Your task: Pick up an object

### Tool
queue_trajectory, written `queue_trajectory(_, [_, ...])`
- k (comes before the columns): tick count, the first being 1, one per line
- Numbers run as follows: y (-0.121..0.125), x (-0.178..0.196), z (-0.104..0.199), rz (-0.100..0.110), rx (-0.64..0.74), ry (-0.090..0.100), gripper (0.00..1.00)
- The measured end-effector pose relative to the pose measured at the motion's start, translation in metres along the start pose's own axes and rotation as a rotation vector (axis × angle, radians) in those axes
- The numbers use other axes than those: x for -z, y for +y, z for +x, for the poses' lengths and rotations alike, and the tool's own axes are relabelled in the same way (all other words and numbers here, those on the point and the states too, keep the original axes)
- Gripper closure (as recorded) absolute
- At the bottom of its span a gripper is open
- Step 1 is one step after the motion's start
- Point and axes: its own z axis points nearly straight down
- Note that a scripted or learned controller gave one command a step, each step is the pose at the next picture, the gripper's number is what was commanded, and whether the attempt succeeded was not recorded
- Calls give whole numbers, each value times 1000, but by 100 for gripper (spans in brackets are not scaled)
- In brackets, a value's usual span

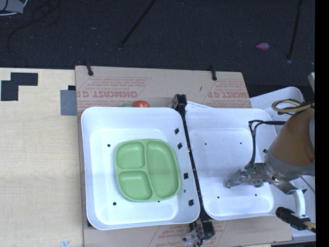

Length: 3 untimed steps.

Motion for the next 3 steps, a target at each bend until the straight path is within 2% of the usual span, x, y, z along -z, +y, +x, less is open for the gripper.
queue_trajectory(1, [1,13,-1,-2,-4,0,100])
queue_trajectory(2, [2,71,7,-5,3,-1,100])
queue_trajectory(3, [-3,115,2,-4,2,-1,100])
